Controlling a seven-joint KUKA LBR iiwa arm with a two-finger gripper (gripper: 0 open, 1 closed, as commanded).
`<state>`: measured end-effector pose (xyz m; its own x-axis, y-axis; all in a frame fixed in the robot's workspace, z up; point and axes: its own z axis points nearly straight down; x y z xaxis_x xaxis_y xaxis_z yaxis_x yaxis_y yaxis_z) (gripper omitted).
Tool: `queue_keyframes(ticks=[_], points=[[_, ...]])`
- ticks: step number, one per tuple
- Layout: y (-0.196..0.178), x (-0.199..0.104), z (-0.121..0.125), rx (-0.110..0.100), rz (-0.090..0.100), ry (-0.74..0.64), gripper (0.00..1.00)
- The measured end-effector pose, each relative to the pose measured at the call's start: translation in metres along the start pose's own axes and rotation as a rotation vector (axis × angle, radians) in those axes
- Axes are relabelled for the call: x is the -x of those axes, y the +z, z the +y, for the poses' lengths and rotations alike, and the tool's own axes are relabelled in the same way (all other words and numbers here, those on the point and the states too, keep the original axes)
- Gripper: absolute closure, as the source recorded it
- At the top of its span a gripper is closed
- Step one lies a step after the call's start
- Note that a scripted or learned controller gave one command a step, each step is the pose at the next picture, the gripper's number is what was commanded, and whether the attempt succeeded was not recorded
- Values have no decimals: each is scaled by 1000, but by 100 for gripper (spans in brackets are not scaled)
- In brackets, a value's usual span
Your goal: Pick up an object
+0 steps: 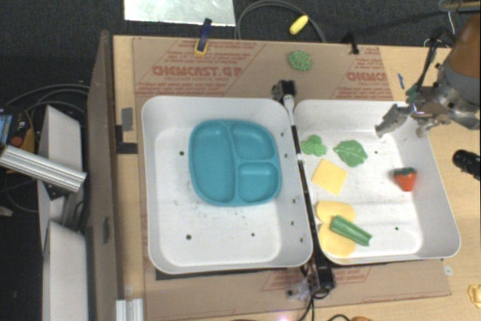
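Observation:
My gripper [406, 121] hangs over the far right part of the right bin [436, 225], open, with nothing between its fingers. Below it lie the toy foods: a red strawberry [406, 179] near the right wall, a green leaf [351, 152], a smaller green leafy piece [312, 145], a yellow square slice [329, 177], and a green pickle [350, 230] resting on a yellow round piece [331, 211] at the front. The strawberry is nearest to the gripper, a short way toward the front of it.
The left bin [169, 237] holds a teal divided plate [234, 162]. A green round toy [301, 60] lies on the cardboard behind the bins. A black divider clamp [285, 92] stands between the bins at the back.

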<state>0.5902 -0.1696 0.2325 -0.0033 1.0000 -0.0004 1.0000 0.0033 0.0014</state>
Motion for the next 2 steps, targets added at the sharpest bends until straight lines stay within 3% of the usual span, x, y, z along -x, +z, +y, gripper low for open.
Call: queue_keyframes(ticks=[1, 2], points=[[129, -25, -1, -9, 4, -3, 0], [124, -4, 39, 5, -2, -3, 0]])
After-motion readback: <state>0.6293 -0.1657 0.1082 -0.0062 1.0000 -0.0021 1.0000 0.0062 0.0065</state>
